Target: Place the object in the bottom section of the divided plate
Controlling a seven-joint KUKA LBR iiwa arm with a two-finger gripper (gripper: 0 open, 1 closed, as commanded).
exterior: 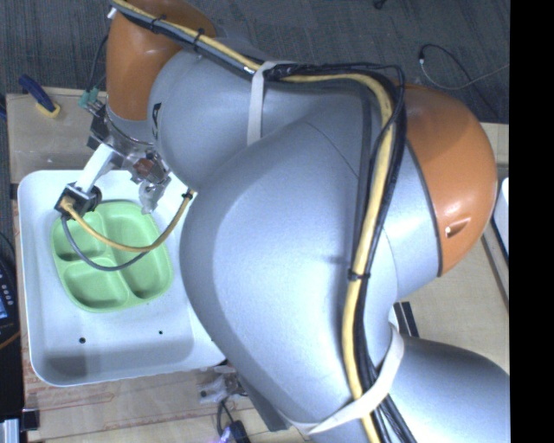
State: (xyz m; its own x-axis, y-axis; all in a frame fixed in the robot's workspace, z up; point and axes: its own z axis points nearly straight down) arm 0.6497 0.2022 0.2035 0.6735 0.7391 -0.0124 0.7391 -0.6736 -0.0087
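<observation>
In from rt w/ grey arm (pixel 329 260), bulking across most of view; orange band (pixel 134 60) up top above wrist, wrist angled down-left. Hovering w/ hand (pixel 149 186) just over upper rim of green divided plate (pixel 112 290). Can't tell how far open, nor whether anything held. Plate: flat in upper half of left white bin (pixel 112 350). Under bin, wooden desk (pixel 78 402). At desk's top-left corner, blue-handled tool (pixel 36 92), apart from bin. Beyond desk, dark carpet floor (pixel 346 26).
</observation>
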